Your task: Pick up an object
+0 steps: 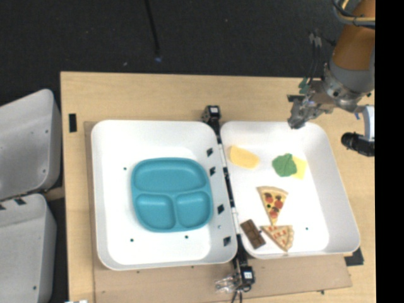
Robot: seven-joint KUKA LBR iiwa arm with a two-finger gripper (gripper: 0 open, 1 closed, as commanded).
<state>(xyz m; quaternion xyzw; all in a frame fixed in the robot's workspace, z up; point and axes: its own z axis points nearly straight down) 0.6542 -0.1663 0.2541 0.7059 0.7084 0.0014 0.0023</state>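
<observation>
arm: I saw the grey arm (351, 49) with its orange band reaching in from the right, wrist over the far right corner of the right bin.
claw: the claw (297, 121) hung at the far rim of the right bin (328, 169). Too small and dark for me to tell how far open it was; I saw nothing in it.
right bin contents: yellow piece (243, 157) near the divider side; green piece (285, 165) lying against a smaller yellow bit (300, 168); pizza slice (273, 202) near the middle; second pizza slice (280, 237) at the near edge; brown bar (253, 233) just beside that second slice, toward the divider.
claw vs objects: well apart from all of them; the green piece was the nearest.
left bin: the left bin (107, 169) held a blue divided tray (171, 192) lying flat in its middle.
tabletop: the wooden tabletop (158, 96) carried both bins side by side, touching along the middle.
</observation>
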